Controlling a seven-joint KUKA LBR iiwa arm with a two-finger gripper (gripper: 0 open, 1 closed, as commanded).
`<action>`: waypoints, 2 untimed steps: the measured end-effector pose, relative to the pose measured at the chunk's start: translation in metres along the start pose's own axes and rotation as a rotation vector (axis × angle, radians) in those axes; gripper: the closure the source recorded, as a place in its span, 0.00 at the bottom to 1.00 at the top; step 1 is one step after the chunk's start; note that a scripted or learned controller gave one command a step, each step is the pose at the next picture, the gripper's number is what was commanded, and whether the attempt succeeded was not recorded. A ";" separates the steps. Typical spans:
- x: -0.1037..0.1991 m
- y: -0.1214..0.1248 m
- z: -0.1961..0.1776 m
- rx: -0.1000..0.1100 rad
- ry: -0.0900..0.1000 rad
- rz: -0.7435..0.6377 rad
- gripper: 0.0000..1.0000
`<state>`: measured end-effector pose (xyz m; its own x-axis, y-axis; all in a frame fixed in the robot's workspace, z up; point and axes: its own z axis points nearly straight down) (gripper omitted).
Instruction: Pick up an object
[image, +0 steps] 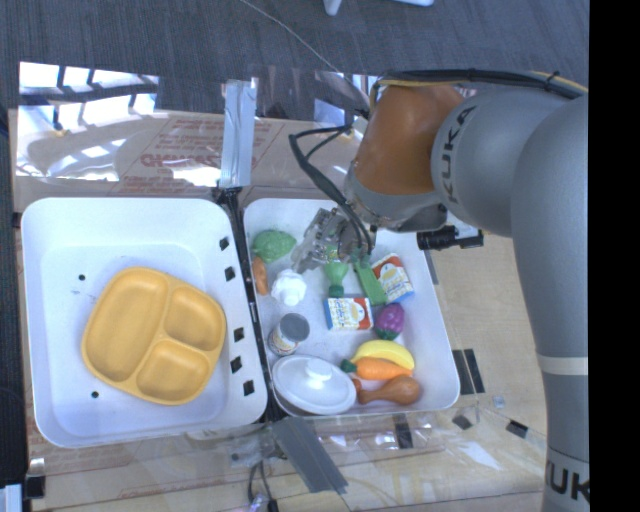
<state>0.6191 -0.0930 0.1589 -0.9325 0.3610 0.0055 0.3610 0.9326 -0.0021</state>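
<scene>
Toys crowd right bin; yellow tray in left bin; tool state unclear.

Worktop of brown board, bearing two white bins side by side. Right bin directly under the pincer, crowded with toy food. Left bin well to the pincer's left, holding a yellow tray.

Tray in left bin
</scene>
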 end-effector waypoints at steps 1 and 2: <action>0.004 0.037 -0.049 -0.002 -0.006 0.022 1.00; 0.005 -0.055 -0.084 0.001 -0.007 -0.369 1.00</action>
<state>0.5953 -0.1423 0.2427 -1.0000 0.0005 -0.0009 0.0005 1.0000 -0.0021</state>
